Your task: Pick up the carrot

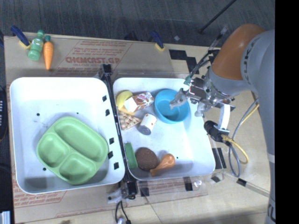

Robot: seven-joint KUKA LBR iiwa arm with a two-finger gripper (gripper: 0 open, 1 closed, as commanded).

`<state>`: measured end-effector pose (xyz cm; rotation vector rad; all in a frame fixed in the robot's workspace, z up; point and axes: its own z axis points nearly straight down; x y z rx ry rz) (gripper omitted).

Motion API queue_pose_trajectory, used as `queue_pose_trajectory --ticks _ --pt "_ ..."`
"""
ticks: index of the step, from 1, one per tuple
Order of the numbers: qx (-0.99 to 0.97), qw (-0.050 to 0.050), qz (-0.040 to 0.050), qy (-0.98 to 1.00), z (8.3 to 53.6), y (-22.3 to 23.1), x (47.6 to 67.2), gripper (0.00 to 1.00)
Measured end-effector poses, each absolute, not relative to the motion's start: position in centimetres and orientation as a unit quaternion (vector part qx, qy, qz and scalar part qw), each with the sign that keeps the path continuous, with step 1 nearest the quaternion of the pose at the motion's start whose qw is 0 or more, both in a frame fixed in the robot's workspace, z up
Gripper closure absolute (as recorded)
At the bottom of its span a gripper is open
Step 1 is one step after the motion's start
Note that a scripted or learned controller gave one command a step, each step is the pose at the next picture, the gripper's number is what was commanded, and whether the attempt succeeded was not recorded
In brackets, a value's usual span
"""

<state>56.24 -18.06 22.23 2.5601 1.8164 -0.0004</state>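
Nearest the lower edge, in the right bin [205, 148], lie 3 things close together: 1 smooth tan drumstick [163, 163], 1 dark brown rounded patty [146, 157] touching it, and 1 flat green strip [130, 156] along the bin's left wall. The left bin [23, 125] holds 1 glossy pale-green divided plate [71, 149] with 3 compartments, tilted a little.

Farther up the right bin stand 1 small white cylinder [148, 123] on its side, 1 pale waffle-textured wedge [128, 121], 1 yellow curved piece [123, 98] and 1 crinkled packet [142, 99] – then 1 smooth blue bowl [171, 107], round and open upward.

The gripper [180, 98] sits over the blue bowl's right rim; whether its fingers are apart or together cannot be told from here. Behind it the grey arm [261, 64] carries its orange band.

Farthest away, outside both bins on the brown cardboard [93, 55] at the upper left, lies 1 carrot [48, 52] – orange, tapered, tip toward the near side – just beside 1 green bottle-shaped toy [36, 47]. 2 blue clips [19, 35] hold the cardboard's far edge.
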Motion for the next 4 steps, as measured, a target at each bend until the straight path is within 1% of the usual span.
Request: queue_pose_trajectory --ticks 1,2,3,4 --pt "0.829 -0.005 -0.0018 0.56 9.1 -15.1 50.4 0.0" --pt "0.85 -0.002 -0.0015 0.527 16.8 -11.8 53.1 0.0" --pt "0.622 -0.001 -0.0004 0.783 10.0 -13.3 48.5 0.0" --pt "0.685 0.001 -0.002 0.728 18.2 -19.3 55.6 0.0"
